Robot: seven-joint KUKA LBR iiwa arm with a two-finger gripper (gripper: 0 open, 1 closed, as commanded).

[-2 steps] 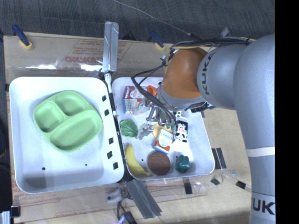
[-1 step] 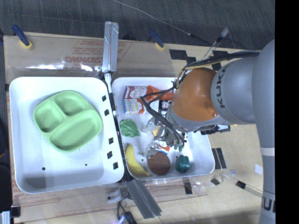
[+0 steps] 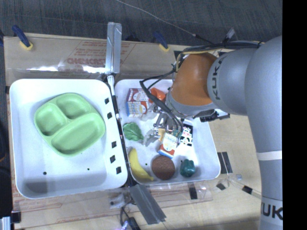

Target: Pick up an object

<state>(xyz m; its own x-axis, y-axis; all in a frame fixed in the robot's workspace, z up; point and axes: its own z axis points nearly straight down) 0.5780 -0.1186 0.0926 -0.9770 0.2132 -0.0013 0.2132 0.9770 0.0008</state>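
My gripper (image 3: 156, 132) hangs low in the middle of the right bin (image 3: 209, 150), its metal fingers pointing down-left between the toys. A green leafy toy (image 3: 133, 132) lies just left of it. A small orange and white carton (image 3: 169, 144) sits right beside it on the right, next to a black and white cow-print box (image 3: 186, 135). A juice carton (image 3: 136, 102) lies at the bin's back, with an orange piece (image 3: 159, 95) beside it. Along the front lie a banana (image 3: 136, 166), a brown round cookie (image 3: 163, 167) and a dark green pepper (image 3: 188, 167).
The left bin (image 3: 19, 128) holds a green divided plate (image 3: 70, 122). A metal divider (image 3: 114, 47) stands between the bins at the back. The arm's orange band and grey body cover the right bin's back right part.
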